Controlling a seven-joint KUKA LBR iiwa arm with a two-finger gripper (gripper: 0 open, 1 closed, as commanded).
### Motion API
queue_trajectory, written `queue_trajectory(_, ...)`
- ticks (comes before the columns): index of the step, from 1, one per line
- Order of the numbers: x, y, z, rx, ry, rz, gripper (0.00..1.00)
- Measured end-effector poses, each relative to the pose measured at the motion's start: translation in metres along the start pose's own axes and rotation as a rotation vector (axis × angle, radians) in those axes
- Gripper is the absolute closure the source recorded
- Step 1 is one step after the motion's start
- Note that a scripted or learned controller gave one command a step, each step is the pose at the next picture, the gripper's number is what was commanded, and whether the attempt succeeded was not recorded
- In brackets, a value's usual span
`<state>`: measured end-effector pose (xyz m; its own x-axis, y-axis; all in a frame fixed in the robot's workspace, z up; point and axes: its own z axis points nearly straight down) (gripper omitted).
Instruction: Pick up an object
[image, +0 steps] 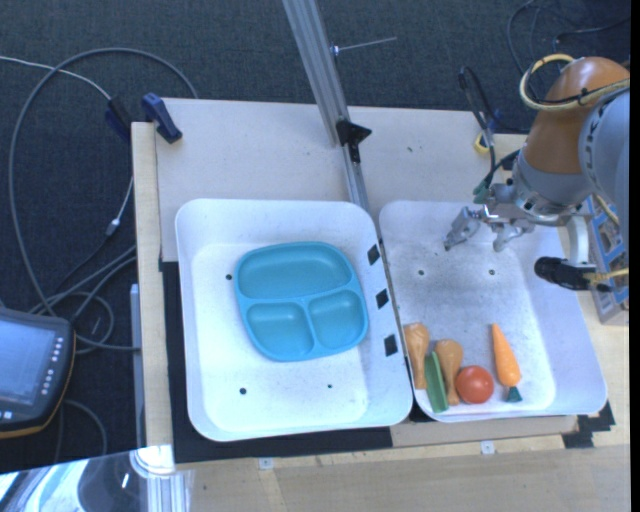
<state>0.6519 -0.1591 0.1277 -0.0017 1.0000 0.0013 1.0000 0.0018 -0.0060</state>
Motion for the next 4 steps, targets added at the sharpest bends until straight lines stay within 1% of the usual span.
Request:
queue_trajectory(1, 0.001, 0.000, 0.037, 0.000, 0.000, 0.000, 0.00)
queue_trajectory(2, 0.001, 0.002, 0.023, -0.007, -0.001, -0.001, 1.00)
queue_trajectory(3, 0.007, -0.004, -0.027, -0.013, -0.002, 0.000, 1.00)
queue_trajectory(4, 0.009, -0.006, -0.073, -0.013, -0.003, 0.000, 1.00)
